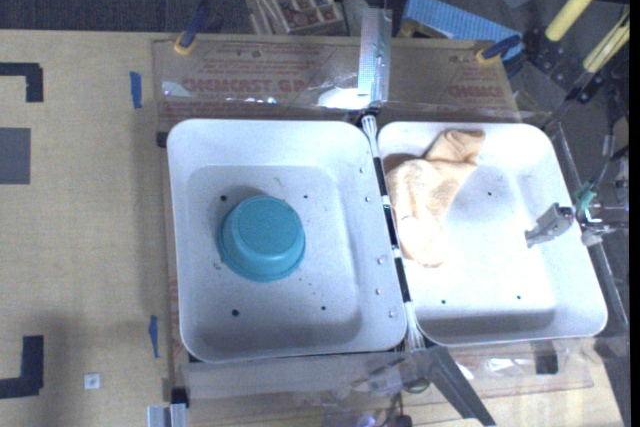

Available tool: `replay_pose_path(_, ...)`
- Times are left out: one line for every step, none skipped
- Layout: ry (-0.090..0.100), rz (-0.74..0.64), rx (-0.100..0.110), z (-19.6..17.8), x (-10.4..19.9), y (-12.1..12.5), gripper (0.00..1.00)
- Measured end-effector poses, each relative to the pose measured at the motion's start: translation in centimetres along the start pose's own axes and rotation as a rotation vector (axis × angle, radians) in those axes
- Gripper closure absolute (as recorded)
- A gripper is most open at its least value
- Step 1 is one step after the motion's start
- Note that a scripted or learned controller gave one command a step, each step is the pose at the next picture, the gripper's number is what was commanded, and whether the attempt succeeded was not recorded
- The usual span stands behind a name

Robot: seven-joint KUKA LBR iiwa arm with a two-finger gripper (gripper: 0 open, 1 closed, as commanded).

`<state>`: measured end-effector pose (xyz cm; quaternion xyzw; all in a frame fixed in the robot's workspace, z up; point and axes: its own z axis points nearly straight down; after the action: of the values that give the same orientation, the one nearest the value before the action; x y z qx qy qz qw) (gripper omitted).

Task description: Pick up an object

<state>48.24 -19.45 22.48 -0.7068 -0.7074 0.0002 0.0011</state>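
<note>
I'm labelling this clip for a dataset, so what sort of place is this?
Probably a robotics lab bench set up for picking trials. Two white bins sit side by side, the left bin holding a teal bowl, the right bin a crumpled tan cloth, with a gripper reaching in.

Faint reddish print, too blurred to read, on the cardboard sheet (260, 83) behind the bins.

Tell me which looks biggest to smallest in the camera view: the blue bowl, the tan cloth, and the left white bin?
1. left white bin
2. tan cloth
3. blue bowl
The cloth and bowl look close in size; the crumpled cloth just spreads longer.
</note>
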Motion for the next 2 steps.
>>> replay_pose_path(-0.003, 0.137, -0.004, 9.8, 2.6, 10.3, 0.00)
replay_pose_path(-0.004, 0.025, -0.005, 9.9, 3.7, 16.7, 0.00)
